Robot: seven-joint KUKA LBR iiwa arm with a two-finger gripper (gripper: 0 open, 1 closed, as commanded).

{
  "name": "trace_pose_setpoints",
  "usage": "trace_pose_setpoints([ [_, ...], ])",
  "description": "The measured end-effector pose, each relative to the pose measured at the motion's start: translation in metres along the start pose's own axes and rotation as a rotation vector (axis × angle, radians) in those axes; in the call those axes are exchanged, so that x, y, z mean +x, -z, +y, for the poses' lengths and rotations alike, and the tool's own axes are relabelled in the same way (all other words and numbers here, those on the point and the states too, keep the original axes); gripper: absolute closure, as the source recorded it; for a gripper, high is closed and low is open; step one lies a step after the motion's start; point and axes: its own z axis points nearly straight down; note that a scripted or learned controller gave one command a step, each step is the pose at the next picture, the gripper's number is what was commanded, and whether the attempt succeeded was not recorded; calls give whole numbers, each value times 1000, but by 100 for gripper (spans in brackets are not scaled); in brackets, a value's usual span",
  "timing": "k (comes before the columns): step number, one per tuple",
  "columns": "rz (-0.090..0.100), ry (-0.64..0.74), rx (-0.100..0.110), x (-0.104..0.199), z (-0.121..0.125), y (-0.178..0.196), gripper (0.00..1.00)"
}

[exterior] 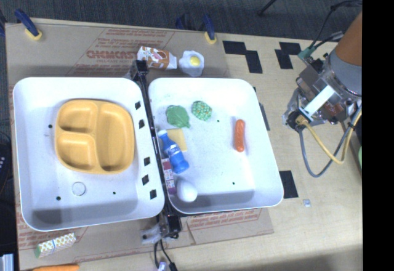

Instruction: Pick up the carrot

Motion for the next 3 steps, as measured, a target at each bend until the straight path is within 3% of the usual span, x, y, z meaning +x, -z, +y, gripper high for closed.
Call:
trace_pose_setpoints([
  [1, -1, -17, 3, -33, -13, -60, 100],
  [2, 0, 130, 1, -33, -12, 9, 100],
  [3, -1, 54, 4, -31, -17, -107, 100],
])
